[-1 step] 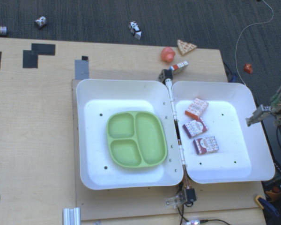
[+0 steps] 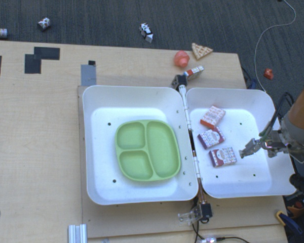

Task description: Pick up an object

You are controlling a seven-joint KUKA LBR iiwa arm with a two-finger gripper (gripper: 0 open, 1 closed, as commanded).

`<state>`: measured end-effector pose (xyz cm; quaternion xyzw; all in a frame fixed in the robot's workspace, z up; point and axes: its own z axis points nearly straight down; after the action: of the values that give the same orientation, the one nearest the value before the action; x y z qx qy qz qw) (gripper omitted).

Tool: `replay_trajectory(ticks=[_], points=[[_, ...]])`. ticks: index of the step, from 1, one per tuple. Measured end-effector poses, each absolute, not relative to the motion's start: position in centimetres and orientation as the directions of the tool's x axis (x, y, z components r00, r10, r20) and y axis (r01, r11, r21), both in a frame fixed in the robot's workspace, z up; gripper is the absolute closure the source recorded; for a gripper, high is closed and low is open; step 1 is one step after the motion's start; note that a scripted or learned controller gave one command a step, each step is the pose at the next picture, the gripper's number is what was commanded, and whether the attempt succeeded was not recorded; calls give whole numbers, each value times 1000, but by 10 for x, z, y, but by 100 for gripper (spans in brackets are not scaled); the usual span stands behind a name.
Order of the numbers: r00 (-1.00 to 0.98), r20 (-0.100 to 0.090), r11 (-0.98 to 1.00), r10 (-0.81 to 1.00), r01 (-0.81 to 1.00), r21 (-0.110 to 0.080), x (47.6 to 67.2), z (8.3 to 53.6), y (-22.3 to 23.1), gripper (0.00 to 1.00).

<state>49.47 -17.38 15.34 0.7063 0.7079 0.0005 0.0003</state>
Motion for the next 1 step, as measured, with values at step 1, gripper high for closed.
replay_trajectory(ticks=[1], points=[[-1,-3,1,1000,1000,10,490,96,-131,0]])
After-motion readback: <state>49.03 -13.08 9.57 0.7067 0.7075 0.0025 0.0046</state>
